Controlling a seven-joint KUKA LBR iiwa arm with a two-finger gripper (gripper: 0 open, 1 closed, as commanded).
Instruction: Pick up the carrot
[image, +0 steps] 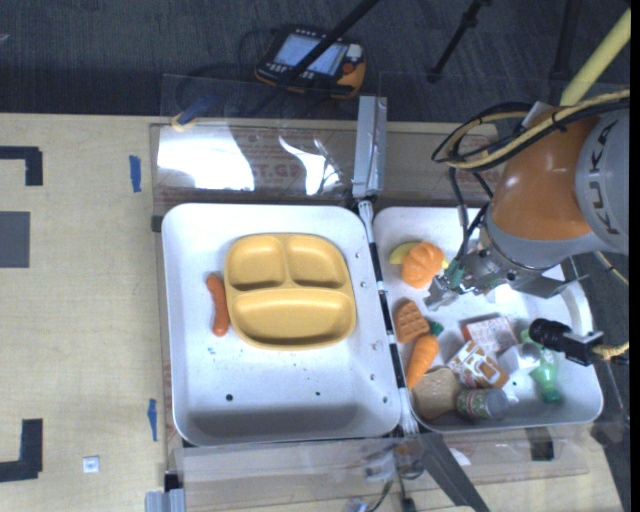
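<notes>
Not done yet. The carrot (422, 359) lies in the right bin (585, 405), next to the bread (410, 321). My gripper (447, 285) hangs just above it w/ nothing in it. Fingers open or shut? Can't tell. Grab's left.

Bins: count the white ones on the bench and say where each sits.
2. The left bin holds a yellow divided tray and an orange sausage. The right bin holds the carrot among other items, below the gripper.
</notes>
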